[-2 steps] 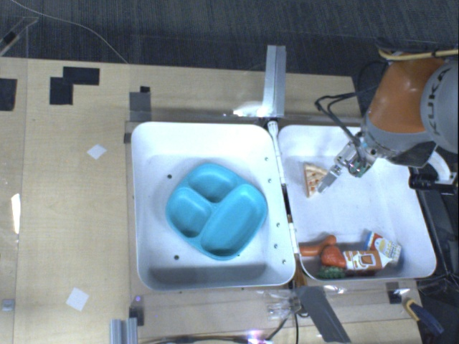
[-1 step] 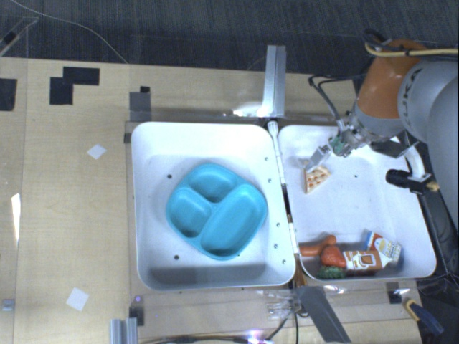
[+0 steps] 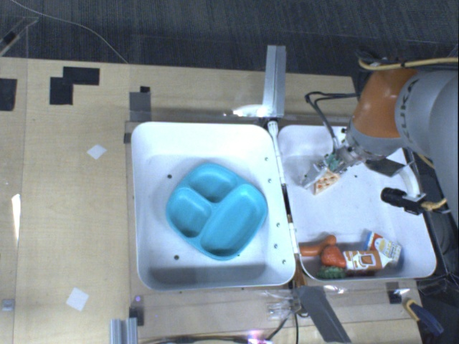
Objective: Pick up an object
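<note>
Nearest the camera, along the lower rim of the right bin (image 3: 430, 264), lie a carrot (image 3: 318, 249), a green leafy piece (image 3: 331, 271) and a small juice carton (image 3: 369, 257), all well below the end effector (image 3: 331, 165) and slightly to its right. On the carton an orange and white label shows, but its writing is too small to read.

Going from the left: the left bin (image 3: 150, 213) holds a blue divided plate (image 3: 216, 210) with three compartments, well to the left of the end effector and a little lower. Light wood bench (image 3: 64, 213) surface surrounds both bins, with black square markings at its far left corner.

Over the upper part of the right bin, the end effector hangs from the grey arm (image 3: 423, 113) with its orange band (image 3: 376, 106). Just below its tip, touching or nearly so, is a small cracker-like piece (image 3: 326, 184), tan with a pale edge, tilted on the bin floor. Whether the end effector is clenched or released I cannot tell, nor whether that piece is between its tips.

Right of the end effector, a black cylindrical part (image 3: 401, 199) juts over the bin.
</note>
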Available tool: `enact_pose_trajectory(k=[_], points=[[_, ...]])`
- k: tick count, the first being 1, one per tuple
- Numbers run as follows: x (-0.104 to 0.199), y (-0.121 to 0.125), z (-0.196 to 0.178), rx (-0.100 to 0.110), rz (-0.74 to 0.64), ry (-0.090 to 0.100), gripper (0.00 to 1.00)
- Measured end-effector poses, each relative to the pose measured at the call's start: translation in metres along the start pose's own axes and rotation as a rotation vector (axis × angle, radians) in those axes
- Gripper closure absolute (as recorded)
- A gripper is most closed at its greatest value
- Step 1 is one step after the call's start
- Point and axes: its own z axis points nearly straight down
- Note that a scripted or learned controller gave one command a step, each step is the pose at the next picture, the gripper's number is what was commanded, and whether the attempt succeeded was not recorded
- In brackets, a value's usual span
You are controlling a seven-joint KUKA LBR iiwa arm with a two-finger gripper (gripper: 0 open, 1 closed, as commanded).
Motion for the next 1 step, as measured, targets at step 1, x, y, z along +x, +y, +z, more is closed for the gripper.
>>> enact_pose_trajectory(k=[1], points=[[-0.0009, 0.003, -0.0136, -0.007, -0.005, -0.006, 1.0]])
